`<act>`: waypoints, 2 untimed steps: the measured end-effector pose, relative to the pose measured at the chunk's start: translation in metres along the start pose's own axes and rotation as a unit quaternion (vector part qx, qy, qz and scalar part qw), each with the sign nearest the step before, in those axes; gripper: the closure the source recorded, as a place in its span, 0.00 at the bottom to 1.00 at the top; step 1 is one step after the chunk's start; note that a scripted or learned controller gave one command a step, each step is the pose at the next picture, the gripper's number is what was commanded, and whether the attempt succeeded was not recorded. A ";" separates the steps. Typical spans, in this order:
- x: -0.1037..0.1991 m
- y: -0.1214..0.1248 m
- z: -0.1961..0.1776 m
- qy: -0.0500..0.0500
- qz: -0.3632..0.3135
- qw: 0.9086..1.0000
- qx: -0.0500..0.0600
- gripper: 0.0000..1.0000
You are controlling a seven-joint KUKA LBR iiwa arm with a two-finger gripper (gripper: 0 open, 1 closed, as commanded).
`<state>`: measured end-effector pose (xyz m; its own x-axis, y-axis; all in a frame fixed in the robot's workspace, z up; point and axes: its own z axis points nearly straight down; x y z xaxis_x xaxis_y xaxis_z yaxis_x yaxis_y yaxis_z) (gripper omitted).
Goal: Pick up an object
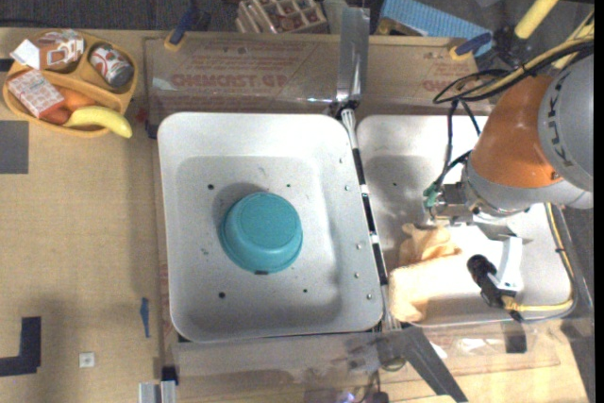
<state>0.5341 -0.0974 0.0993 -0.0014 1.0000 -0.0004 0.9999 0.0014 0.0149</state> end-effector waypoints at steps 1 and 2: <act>0.000 0.000 0.000 0.000 0.000 1.000 0.000 0.00; -0.002 0.000 -0.009 0.000 0.002 1.000 -0.001 1.00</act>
